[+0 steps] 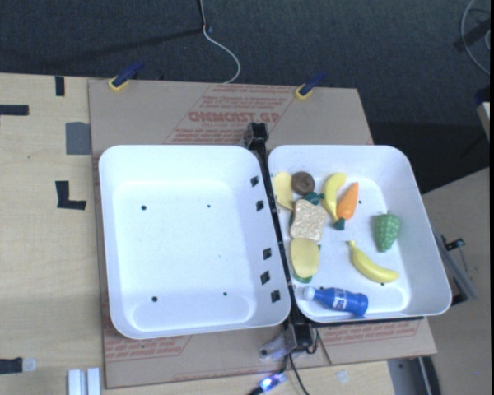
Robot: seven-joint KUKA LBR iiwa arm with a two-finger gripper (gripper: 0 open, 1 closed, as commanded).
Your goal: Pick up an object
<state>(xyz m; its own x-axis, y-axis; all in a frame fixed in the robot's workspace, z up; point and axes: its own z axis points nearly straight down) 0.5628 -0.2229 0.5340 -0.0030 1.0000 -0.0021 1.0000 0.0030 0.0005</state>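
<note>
The left bin (181, 245) sits on the desk (33, 220) with bare white floor showing. It touches the right bin (412, 220) along a shared centre edge lined with small black clips.

All the candidates for picking lie in the right bin. Against its left wall, from twelve o'clock down to six, run a yellow piece (281, 189), a brown round piece (303, 183), a tan bread slice (308, 220) and a pale yellow oval piece (305, 258). At about one o'clock of the bread slice, an upper banana (333, 189) lies beside an orange carrot (347, 202), the two touching or nearly so. Toward three o'clock in the bin rests a green leafy piece (385, 230), apart from the rest. Below it, at about five o'clock, a second banana (372, 266) lies alone, and a blue bottle (339, 300) rests along the near wall at six o'clock.

As for progress, the task looks not yet begun: every object rests on the bin floor and nothing is lifted. The state of the tool cannot be told here. What remains is the whole job: choosing an object, closing on it and raising it clear. The green piece and the lone banana look the easiest to reach, having free space around them.
</note>
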